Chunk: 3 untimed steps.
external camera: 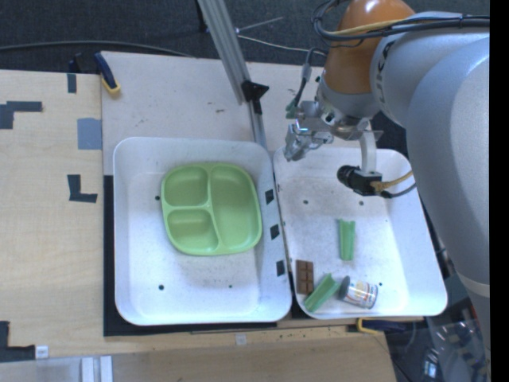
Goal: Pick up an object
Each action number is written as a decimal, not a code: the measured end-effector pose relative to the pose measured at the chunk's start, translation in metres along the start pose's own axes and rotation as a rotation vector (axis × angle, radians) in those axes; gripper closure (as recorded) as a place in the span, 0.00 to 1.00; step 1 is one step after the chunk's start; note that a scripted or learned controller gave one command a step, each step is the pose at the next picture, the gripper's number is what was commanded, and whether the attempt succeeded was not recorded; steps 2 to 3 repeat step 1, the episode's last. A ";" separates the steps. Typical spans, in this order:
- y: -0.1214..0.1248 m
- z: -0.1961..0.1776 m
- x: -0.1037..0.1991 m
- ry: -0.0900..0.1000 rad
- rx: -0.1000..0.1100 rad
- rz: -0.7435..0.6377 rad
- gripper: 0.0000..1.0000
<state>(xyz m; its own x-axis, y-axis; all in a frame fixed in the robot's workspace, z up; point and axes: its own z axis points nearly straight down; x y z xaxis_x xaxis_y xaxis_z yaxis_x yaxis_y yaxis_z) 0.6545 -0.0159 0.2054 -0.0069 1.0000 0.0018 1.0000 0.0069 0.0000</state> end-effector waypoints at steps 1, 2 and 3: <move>0.012 0.001 0.050 0.000 0.001 0.001 1.00; 0.012 0.001 0.050 0.000 0.001 0.001 1.00; 0.012 0.001 0.050 0.000 0.001 0.001 1.00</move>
